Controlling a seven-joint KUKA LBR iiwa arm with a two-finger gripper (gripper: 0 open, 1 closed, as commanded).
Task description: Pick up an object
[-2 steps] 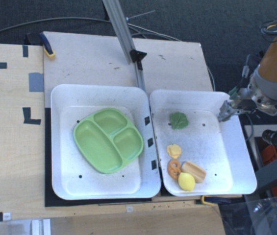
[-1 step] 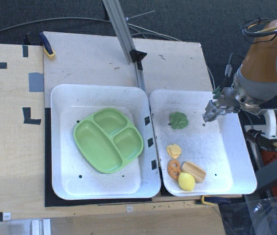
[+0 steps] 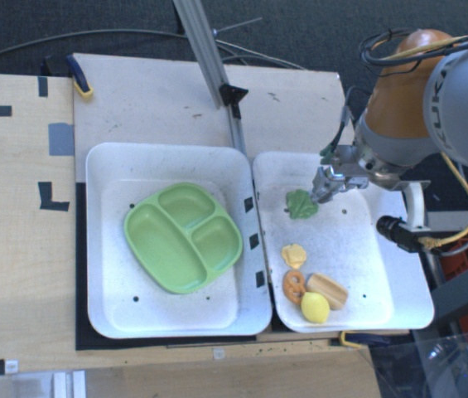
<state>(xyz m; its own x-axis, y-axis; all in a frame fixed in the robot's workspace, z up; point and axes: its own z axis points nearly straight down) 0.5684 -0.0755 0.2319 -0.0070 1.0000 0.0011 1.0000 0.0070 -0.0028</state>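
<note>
In the right white bin [image 3: 399,301], grey two-finger gripper [image 3: 325,191] low beside the small green leafy toy [image 3: 301,205] at the gripper's 8 o'clock, fingers' state impossible to tell, compartmented green plastic plate [image 3: 183,235] in the left bin [image 3: 101,222].

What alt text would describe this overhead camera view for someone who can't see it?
A robot arm's end effector hangs beside a green leafy toy in the right bin, which also holds small yellow and orange toy foods. The left bin holds a green divided plate.
</note>
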